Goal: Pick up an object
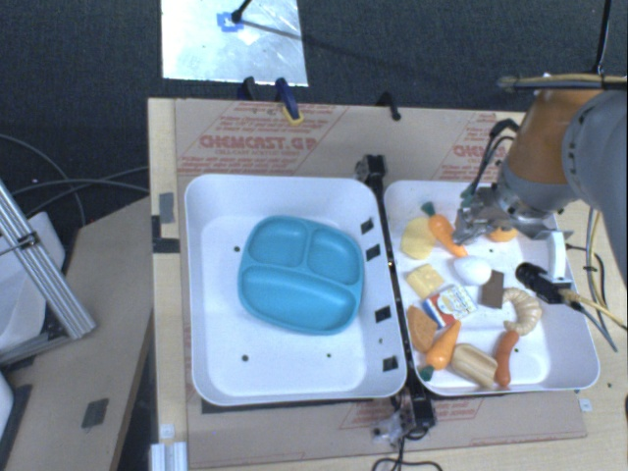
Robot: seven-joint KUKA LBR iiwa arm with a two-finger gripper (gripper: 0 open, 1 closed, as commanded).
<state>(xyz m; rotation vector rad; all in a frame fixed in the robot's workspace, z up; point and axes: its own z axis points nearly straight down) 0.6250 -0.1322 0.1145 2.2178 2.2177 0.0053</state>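
Gripper (475,218) low over right bin (574,366), upper part, just beside carrot (445,234) and white egg (473,269); finger state cannot tell. Nothing visibly held. Right bin holds toy food: yellow piece (418,238), cracker (425,281), second carrot (443,345), bread roll (473,363), sausage (505,355), shrimp (523,309). Left bin (211,361) holds blue divided plate (300,274), well apart from gripper.
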